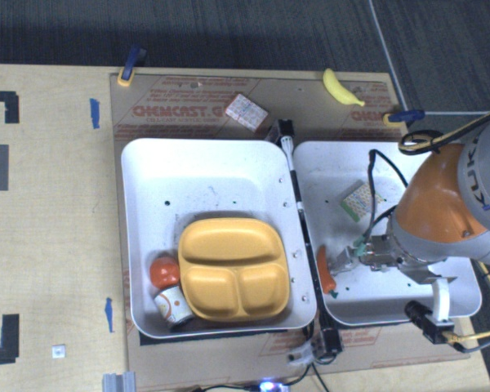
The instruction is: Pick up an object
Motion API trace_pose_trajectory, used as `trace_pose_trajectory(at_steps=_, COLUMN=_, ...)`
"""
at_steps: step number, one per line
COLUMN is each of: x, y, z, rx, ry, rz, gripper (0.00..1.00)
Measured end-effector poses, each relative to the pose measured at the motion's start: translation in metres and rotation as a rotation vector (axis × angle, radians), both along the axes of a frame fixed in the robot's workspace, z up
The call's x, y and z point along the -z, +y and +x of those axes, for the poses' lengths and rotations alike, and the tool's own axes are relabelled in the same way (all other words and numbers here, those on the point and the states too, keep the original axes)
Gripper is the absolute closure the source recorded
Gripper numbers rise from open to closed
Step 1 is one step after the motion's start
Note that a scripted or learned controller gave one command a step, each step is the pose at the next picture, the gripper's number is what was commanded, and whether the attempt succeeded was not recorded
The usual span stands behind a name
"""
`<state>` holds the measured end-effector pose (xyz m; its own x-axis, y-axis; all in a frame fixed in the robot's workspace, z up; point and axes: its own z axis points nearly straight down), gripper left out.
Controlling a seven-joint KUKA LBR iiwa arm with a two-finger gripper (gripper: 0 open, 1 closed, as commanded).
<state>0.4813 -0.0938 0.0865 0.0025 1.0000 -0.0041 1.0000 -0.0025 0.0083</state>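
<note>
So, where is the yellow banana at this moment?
The yellow banana lies outside both bins on the brown board, beyond the far edge of the right bin, close to the blue clamp.

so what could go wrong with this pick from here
The orange object lies tight against the right bin's left wall, so the gripper may hit the wall or only nudge it. The small green item lies flat and looks hard to grasp.
</note>
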Motion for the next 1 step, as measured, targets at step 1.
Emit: trace_pose_trajectory(at_steps=1, x=0.0, y=0.0003, z=0.0, rx=0.0, ry=0.0, rz=0.0, gripper=0.0)
